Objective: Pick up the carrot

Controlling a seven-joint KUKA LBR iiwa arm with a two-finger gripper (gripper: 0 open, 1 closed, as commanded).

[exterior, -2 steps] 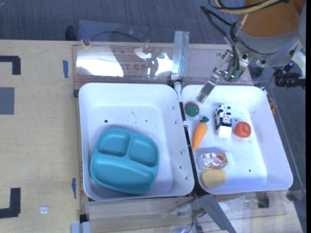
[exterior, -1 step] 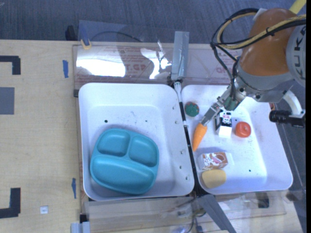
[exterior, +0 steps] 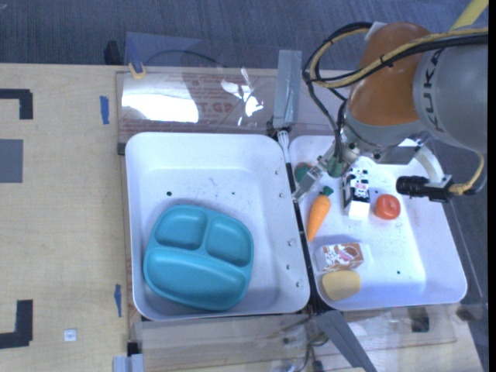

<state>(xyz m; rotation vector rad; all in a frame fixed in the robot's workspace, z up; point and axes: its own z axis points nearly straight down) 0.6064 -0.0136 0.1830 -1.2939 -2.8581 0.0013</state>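
Since the carrot (exterior: 318, 215) lies hard against the left wall of the right bin (exterior: 434, 285), close to the divider between the two bins, little room left there for a finger on that side; likely to strike the rim or skid off the tapered body. Gripper (exterior: 338, 167) hanging just above the carrot's leafy end, near the bin's far-left corner; whether spread or pressed together, cannot tell, and nothing seen pinched. Long axis running roughly near-to-far along the wall, slightly slanted: green top toward the far edge, narrow orange tip toward the near edge. Also a risk of snagging neighbours: small white box (exterior: 357, 196) and red tomato (exterior: 387, 206) just beside, toward the middle; packaged snack (exterior: 341, 255) and yellow piece (exterior: 341, 284) near the tip. Blue divided plate (exterior: 201, 258) well apart in the left bin (exterior: 155, 153).
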